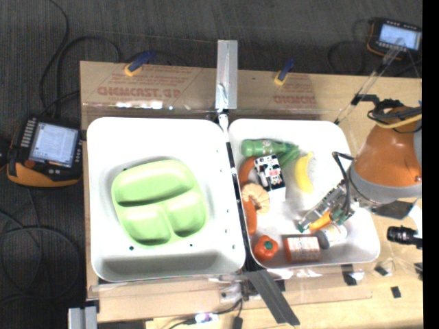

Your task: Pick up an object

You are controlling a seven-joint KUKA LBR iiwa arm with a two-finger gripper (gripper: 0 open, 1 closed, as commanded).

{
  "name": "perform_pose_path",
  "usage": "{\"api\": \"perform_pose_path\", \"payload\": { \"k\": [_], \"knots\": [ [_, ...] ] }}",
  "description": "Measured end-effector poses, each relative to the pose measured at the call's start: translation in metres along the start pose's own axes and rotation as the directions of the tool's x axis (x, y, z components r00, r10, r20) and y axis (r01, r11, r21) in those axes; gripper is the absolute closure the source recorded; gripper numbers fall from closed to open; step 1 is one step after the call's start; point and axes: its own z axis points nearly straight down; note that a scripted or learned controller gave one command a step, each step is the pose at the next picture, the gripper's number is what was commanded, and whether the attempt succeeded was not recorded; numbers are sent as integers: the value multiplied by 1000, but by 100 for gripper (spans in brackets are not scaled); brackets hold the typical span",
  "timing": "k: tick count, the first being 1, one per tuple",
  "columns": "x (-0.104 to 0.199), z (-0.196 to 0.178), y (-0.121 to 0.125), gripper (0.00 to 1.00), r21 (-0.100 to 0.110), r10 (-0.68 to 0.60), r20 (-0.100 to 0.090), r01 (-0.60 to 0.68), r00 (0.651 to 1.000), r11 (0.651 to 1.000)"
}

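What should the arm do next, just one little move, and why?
Probably lower a little and close. The gripper hangs low in the right bin, just above the bottle, with nothing visibly held. The banana and tomato lie farther off, so the bottle looks like the nearest pick.

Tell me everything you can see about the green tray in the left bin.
The green tray is pale lime and looks like smooth moulded plastic, with rounded corners. It has one long compartment along its far side and two smaller ones nearer the camera. It lies flat, slightly rotated, in the middle of the left bin, resting on the bin floor. Nothing lies in it and nothing else touches it.
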Motion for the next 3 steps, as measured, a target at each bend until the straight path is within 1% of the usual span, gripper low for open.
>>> {"api": "perform_pose_path", "payload": {
  "k": [1,2,3],
  "knots": [
    [39,-118,22,100,2,-172,3,172,985,985],
    [0,-156,-10,100,3,-396,5,396,918,918],
    [45,27,27,100,2,-651,1,651,759,759]
  ]
}}
